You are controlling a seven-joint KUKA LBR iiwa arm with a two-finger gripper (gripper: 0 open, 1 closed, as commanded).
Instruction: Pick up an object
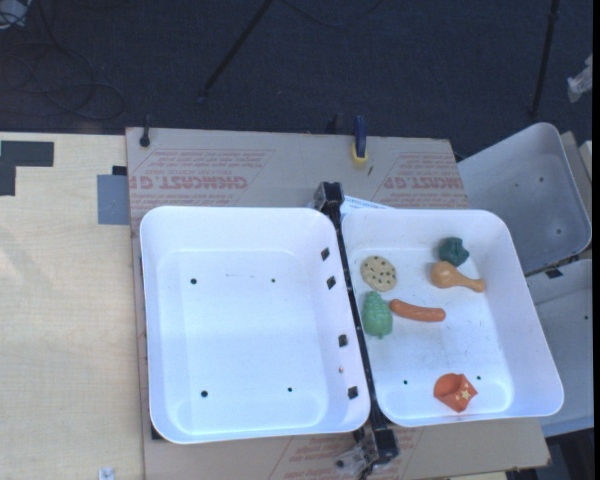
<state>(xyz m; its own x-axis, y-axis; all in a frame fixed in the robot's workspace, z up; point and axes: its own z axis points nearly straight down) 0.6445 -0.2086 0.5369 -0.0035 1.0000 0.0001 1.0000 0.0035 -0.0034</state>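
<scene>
The right bin [520,298] holds several small toy foods. A round tan cookie with dark specks [378,272] lies near its left wall, with a green lumpy vegetable [377,316] just below it. An orange-red sausage [418,312] lies across the middle. At the upper right sit a dark teal piece [453,251] and a tan drumstick-shaped piece [455,278]. A red piece with a yellow mark [455,392] rests near the front edge.
The left bin [160,298] stands beside the right one, their rims joined by black clips [342,308]. Both rest on a cardboard sheet [240,173] on a wooden bench. A grey metal plate [535,193] lies at the right. A blue and yellow clamp [360,140] holds the cardboard's far edge.
</scene>
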